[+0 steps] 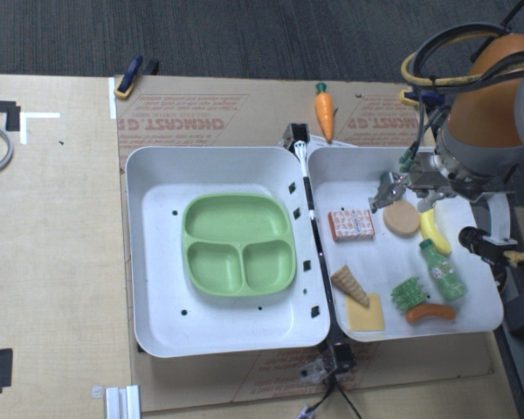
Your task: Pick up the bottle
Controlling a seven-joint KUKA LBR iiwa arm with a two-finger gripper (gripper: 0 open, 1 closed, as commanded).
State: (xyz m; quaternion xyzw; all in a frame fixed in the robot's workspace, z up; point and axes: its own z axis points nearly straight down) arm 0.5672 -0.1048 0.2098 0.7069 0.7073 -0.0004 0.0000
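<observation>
**Nothing lifted yet: bottle lies in the right bin**

Two white bins sit side by side on my table, and the work is all ahead of me. The bottle (pixel 443 271), clear with a green cap and a green label, lies on its side at the lower right of the frame, in the right bin (pixel 360 175) beside its right wall. A yellow banana (pixel 433 230) sits just above it, green leafy toy food (pixel 409 293) and a red sausage (pixel 430 312) just below.

My hand (pixel 389 189) hangs over the upper part of that bin, above a round tan disc (pixel 402 220) and near a red patterned box (pixel 351 224). Whether it is clenched or released I cannot tell; the angle hides that. I see nothing grasped in it.

The left bin (pixel 148 234) holds a green divided plate (pixel 239 244).

I judge the pick not yet begun: I have to travel toward the lower right, line up with the bottle's body, descend, close and lift.
</observation>
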